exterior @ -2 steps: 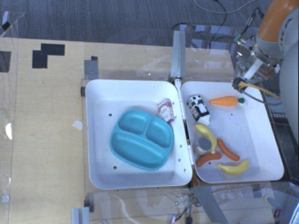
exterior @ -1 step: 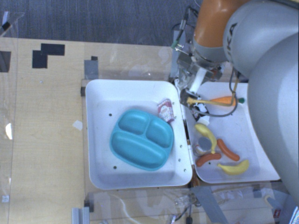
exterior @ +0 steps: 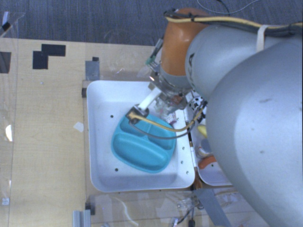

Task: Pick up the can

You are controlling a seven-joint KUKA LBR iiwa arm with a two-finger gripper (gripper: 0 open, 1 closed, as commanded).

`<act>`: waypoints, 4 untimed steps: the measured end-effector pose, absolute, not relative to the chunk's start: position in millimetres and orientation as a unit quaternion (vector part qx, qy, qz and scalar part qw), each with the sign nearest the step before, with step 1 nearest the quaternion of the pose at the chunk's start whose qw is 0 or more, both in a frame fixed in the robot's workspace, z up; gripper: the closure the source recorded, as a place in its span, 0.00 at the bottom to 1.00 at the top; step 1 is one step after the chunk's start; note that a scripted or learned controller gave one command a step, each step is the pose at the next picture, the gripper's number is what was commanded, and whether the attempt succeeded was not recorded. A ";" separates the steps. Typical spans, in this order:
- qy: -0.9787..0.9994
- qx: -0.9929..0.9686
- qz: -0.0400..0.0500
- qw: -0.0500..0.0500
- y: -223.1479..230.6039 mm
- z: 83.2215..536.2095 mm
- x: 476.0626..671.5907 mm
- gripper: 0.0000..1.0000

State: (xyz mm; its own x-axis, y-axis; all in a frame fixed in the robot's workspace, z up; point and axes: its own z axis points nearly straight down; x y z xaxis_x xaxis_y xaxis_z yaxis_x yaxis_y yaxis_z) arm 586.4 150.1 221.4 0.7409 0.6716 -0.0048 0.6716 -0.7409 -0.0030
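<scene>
A blue tray (exterior: 142, 148) with several compartments lies in the left bin (exterior: 102, 126) and covers much of its floor. The pincer (exterior: 165, 109) hangs low over the bin, just past the tray's far right corner, under the grey arm (exterior: 246, 126) with its orange band. Whether the pincer is wide or narrow cannot be told, since its tip blurs against the white wall. Beneath it, touching or just beside that same corner of the tray, a small pale shape with a red mark shows, perhaps the can (exterior: 172, 122); this is not sure. Further right of the tray, in the right bin (exterior: 213, 176), lie a yellow thing (exterior: 202, 130) and an orange thing (exterior: 207, 162), both half hidden by the arm. The two bins stand on the pale wooden table (exterior: 42, 141).
</scene>
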 end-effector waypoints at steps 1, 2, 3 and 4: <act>-0.119 -0.993 0.000 0.000 203.9 256.3 567.1 1.00; -0.119 -0.993 -0.001 -0.002 203.1 264.9 568.4 1.00; -0.106 -0.994 0.002 -0.001 232.1 173.2 565.9 1.00; -0.105 -0.994 0.001 -0.001 230.0 182.8 567.7 1.00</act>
